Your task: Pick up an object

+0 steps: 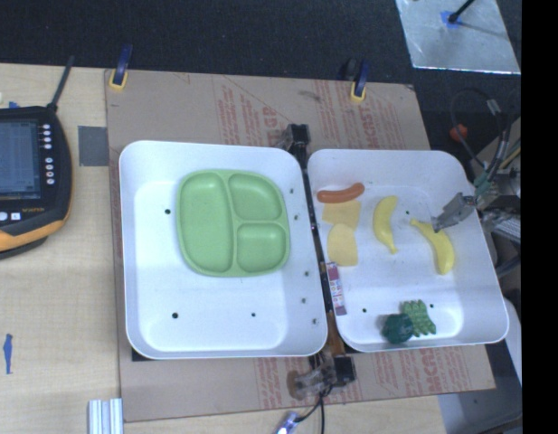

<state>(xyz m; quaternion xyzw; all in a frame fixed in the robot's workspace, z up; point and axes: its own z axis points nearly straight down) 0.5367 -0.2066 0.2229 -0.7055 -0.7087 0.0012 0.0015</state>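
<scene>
While the claw (452,212) reaches in over the right edge of the right bin (459,324), its tip lies at the upper end of the curved banana (439,245) near that edge; whether it is open, closed or gripping cannot be told, for it is small and partly lost against the cables at the worktop's right side. Nothing is seen lifted.

The right bin also carries a second banana (385,222) toward its middle, a sausage (339,193) near its far-left corner, two pale yellow slabs (342,229) below the sausage along the left wall, and a green leafy toy (407,323) at the near edge. The left bin (143,315) carries a green divided plate (233,222), set toward its far edge.

Probable hazards, judged from this layout:
- The banana is curved and smooth, and the claw meets it at one end, so a grip there may let the fruit pivot or slip out as it rises.
- The banana lies close to the right wall, so a descending claw may strike the wall or push the fruit against it.
- A glancing contact may slide the banana toward the near-right corner, where it would be harder to take.

A tablet pendant (21,183) rests on the worktop's left edge, well apart from both bins.
</scene>
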